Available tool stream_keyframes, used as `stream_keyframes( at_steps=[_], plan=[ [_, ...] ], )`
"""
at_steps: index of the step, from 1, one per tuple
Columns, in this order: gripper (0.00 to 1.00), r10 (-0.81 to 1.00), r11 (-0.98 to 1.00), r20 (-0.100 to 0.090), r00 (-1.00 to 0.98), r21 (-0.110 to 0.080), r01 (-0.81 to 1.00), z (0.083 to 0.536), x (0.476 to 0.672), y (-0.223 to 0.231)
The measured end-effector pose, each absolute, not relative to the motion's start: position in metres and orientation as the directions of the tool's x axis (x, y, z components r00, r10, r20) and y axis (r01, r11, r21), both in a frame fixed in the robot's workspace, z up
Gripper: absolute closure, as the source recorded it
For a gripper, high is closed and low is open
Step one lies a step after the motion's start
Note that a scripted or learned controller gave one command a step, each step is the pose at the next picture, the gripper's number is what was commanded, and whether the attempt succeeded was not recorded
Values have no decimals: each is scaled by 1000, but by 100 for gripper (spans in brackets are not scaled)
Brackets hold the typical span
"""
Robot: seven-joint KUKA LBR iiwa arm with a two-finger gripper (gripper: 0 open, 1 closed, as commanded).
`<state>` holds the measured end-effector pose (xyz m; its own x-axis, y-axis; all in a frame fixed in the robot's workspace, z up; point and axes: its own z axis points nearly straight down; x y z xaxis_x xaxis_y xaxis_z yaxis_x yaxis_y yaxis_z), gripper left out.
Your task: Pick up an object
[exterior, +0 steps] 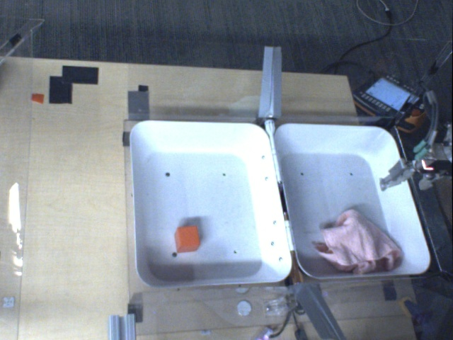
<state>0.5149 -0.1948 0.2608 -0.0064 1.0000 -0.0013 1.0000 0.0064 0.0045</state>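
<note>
A small orange block point(187, 239) lies on the floor of the left white bin point(152, 190), toward its front left. A crumpled pink cloth point(359, 243) rests in the front right corner of the right white bin point(333, 154). My gripper point(402, 174) is at the right rim of the right bin, above and to the right of the cloth and apart from it. Part of it runs past the right edge of the view, and nothing shows held in it.
A grey metal bar point(271, 83) stands at the back between the two bins. Black markers point(71, 82) and a small orange square point(37, 98) lie on the wooden bench at far left. A screen device point(386, 94) and cables sit at the back right.
</note>
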Motion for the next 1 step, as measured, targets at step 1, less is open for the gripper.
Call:
stream_keyframes(
  at_steps=[1],
  plan=[
    [0,999,46,-1,-46,4,999,182,495,-137]
  ],
)
